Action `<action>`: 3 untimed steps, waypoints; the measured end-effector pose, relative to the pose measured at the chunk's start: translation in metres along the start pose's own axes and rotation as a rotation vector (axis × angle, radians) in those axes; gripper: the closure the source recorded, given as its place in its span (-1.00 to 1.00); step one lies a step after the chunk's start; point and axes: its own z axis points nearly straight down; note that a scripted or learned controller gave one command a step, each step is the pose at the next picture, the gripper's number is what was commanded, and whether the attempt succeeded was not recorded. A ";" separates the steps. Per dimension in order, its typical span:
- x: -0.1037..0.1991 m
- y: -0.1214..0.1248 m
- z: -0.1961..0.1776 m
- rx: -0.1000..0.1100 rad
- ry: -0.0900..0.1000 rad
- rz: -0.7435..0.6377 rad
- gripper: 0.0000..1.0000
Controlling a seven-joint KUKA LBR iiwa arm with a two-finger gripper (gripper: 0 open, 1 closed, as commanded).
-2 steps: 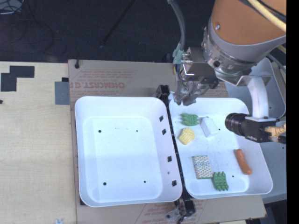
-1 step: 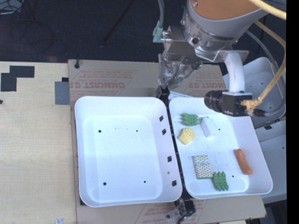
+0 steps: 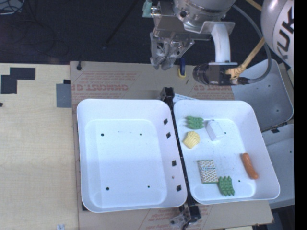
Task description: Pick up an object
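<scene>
my pincer hung above the far edge of the bench, and i could not tell its state, while the nearest object, a green toy, lay below-right in the right bin, long axis crosswise.

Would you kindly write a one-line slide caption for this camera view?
End effector raised behind two white bins; right bin holds six small items, including an orange piece and a yellow piece.

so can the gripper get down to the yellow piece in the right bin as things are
Probably yes. The gripper hangs above the bench behind the bins, and the yellow piece lies uncovered in the right bin, apart from the green piece beside it.
</scene>
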 end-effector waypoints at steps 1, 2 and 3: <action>0.019 0.019 0.000 0.001 0.000 -0.001 1.00; 0.050 0.046 0.000 0.001 0.000 -0.001 1.00; 0.060 0.076 0.008 0.002 -0.001 -0.002 1.00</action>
